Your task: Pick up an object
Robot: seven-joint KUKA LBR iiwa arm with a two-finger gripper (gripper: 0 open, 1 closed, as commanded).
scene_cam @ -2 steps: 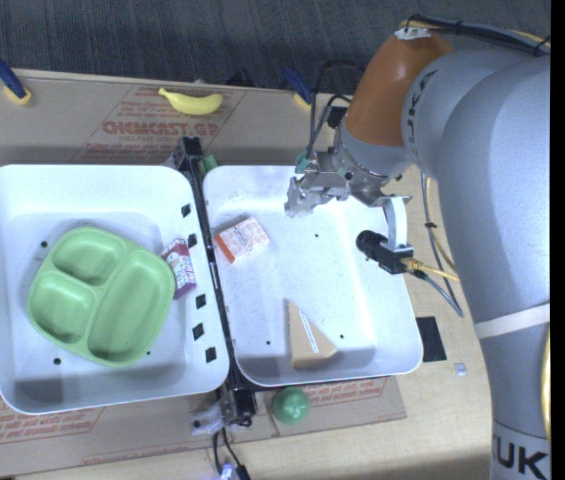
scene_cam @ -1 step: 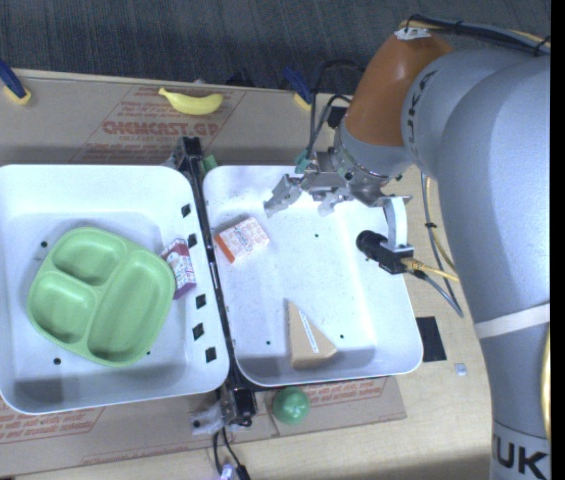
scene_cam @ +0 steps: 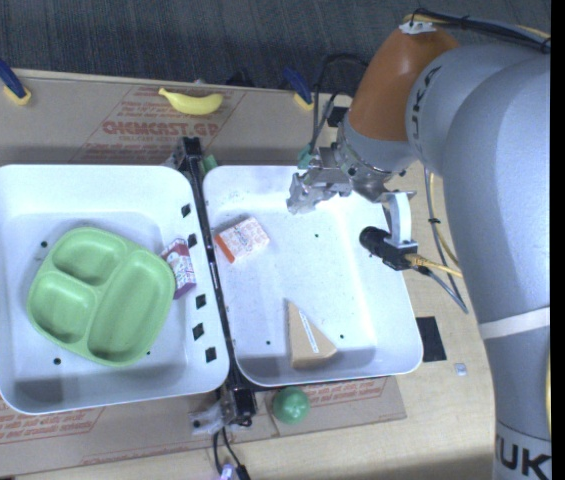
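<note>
1. From the one overhead camera, the thing nearest me was the arm point(scene_cam: 502, 218), its grey bulk filling the right side, with the orange band point(scene_cam: 397, 68) above the wrist.
2. Its gripper point(scene_cam: 312, 190) hung over the upper part of the right bin point(scene_cam: 362, 308). I could not tell from this angle how its jaws stood, and I saw nothing held in them.
3. The right bin held two things I could pick. An orange and white packet point(scene_cam: 242, 238) lay near its upper left corner, just left of and below the gripper but apart from it. A tan wedge-shaped block point(scene_cam: 307, 338) lay against the near wall.
4. The left bin point(scene_cam: 12, 268) held a green divided tray point(scene_cam: 102, 293) with three compartments, lying flat in the middle. A small dark red packet point(scene_cam: 181, 263) lay just beside the tray's right edge, close to the wall shared by the bins.
5. Outside the bins, a yellow banana point(scene_cam: 192, 99) lay on the cardboard beyond the left bin, and a green ball point(scene_cam: 289, 405) sat just in front of the right bin.
6. Two blue clamps point(scene_cam: 9, 80) pinned the cardboard's far edge.
7. My count: two bins, two packets, one wedge, one tray, one banana, one ball.
</note>
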